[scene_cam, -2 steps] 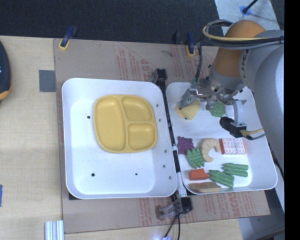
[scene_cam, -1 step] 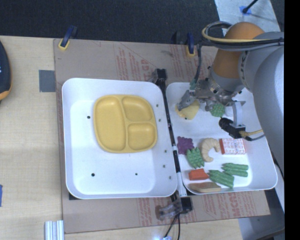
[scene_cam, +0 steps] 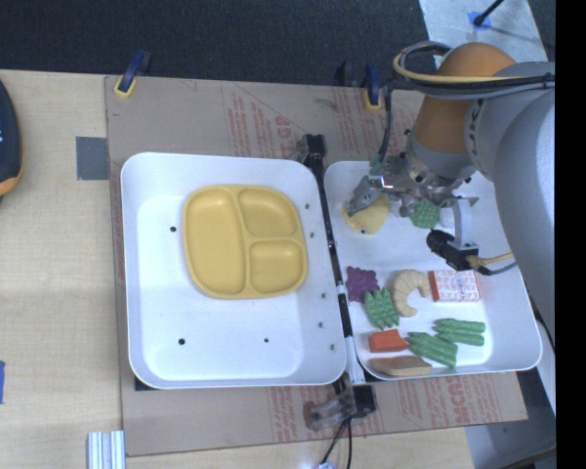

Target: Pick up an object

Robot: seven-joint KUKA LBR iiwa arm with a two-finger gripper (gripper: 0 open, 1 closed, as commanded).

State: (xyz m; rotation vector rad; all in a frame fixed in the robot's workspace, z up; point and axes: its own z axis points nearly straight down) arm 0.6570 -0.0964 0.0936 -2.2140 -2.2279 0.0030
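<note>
Nearest my camera, well to the near side of the claw [scene_cam: 398,199], a flat brown slice [scene_cam: 402,365] lies against the front rim of the food bin [scene_cam: 513,306]. One step closer to the claw I see an orange-red stick [scene_cam: 389,340], a bunch of green beans [scene_cam: 432,348] and a second bean bunch [scene_cam: 460,330].

Roughly halfway from there to the claw lies a loose row: a purple piece [scene_cam: 359,281], a leafy green piece [scene_cam: 381,308], a pale tan croissant [scene_cam: 407,291] touching it, and a red-and-white box [scene_cam: 455,285].

The claw hangs low over the far end of this bin. I cannot tell from my view whether it is open or closed, and I see nothing clearly gripped in it.

The yellow piece [scene_cam: 369,219] is the thing closest to it. It is small, rounded and pale yellow, with a smooth, slightly glossy skin. It sits just below the claw on the side toward the other bin, so close that I cannot tell whether they touch. A knobbly green piece [scene_cam: 425,214] sits just under the claw's opposite side.

Well away from the claw, across the divide, the other bin [scene_cam: 156,340] carries a yellow three-compartment plate [scene_cam: 244,240]. Both bins rest on the counter [scene_cam: 49,291].
</note>
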